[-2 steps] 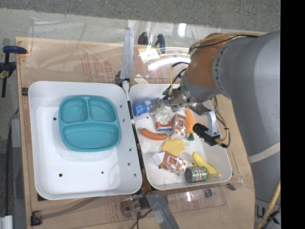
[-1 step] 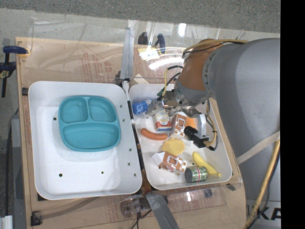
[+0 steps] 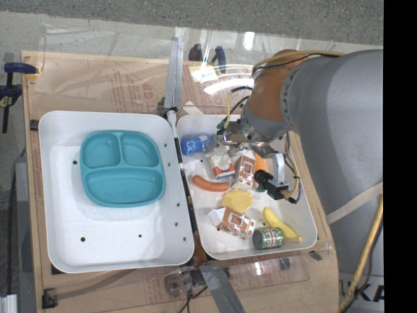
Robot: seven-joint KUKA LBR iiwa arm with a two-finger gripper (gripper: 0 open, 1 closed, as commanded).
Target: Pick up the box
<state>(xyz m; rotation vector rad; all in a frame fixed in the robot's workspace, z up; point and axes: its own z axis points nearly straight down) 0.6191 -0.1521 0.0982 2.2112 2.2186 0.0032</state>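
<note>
A small red-and-white box (image 3: 221,167) lies in the right bin (image 3: 207,238), in its upper middle part, just under the gripper (image 3: 227,142). The gripper hangs low over the bin's far end. The wrist above hides its tip, so I cannot tell whether it is open or closed, and nothing can be seen held in it. Just right of that box, touching or nearly so, is a white box with orange print (image 3: 246,169), partly under the arm (image 3: 326,122). A third box, orange and white (image 3: 234,222), lies nearer the front of the bin, well apart from the gripper. A blue can (image 3: 194,145) lies on its side left of the gripper, near the bin's left wall. A sausage (image 3: 210,184) lies just below the red-and-white box, and a round yellow piece (image 3: 238,201) sits between the sausage and the third box. A banana (image 3: 281,224) and a green can (image 3: 267,238) on its side lie together in the front right corner. An orange item (image 3: 261,164), too hidden to name, pokes out beside the white box. The left bin (image 3: 49,194) holds a teal divided plate (image 3: 122,168), lying flat in its upper half. Both bins rest on a wooden bench (image 3: 98,83).
</note>
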